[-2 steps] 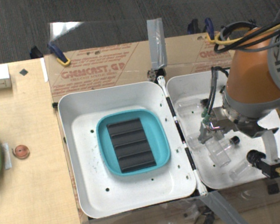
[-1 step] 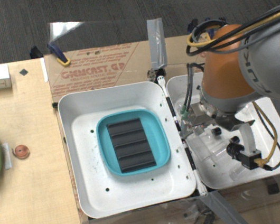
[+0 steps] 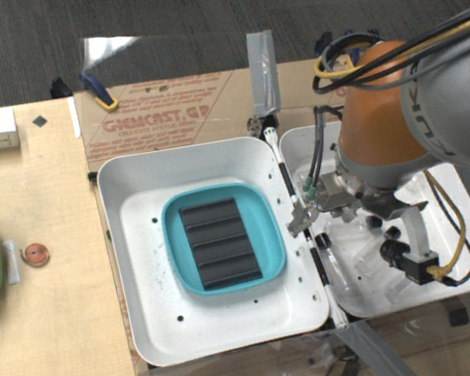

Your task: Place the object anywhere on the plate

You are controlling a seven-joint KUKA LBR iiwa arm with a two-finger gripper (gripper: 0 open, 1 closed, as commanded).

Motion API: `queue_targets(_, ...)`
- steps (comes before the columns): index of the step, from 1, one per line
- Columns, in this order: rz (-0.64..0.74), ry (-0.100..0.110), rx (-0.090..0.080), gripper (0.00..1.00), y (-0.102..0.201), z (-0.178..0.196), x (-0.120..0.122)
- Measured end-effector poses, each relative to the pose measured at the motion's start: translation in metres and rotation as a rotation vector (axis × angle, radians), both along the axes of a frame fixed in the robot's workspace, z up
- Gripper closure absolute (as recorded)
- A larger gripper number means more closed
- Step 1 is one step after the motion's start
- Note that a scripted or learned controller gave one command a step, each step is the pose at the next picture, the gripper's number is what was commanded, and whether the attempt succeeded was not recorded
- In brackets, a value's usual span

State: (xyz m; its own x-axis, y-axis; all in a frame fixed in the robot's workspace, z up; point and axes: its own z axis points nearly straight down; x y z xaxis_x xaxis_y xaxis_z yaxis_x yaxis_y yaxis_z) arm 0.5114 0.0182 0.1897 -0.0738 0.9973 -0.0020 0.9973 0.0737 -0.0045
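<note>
Teal plate (image 3: 177, 248), squarish with rounded corners and a raised, gently sloping rim. Lying flat and level in the middle of the left bin (image 3: 143, 280), slightly nearer that bin's far wall than its near one, with white floor showing on all four sides. Set almost square to the bin walls, touching none of them. Carrying a dark ribbed panel (image 3: 220, 244) in its well: rectangular, near black, crossed by four broad ridges running side to side, long side running from the far edge to the near edge. Panel centred, flat, with a band of teal visible all round it. Impossible to tell whether fixed to the plate or loose.
</note>
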Motion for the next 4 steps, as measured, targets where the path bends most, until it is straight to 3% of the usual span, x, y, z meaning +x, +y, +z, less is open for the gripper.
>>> queue_targets(1,0.0,0.0,0.0,0.0,0.0,0.0,0.0)
queue_targets(2,0.006,-0.002,0.0,0.0,-0.006,0.048,0.025)
queue_targets(3,-0.056,-0.002,-0.001,0.0,-0.066,0.226,0.036)
queue_targets(4,-0.061,-0.001,-0.001,0.0,-0.133,0.25,0.077)
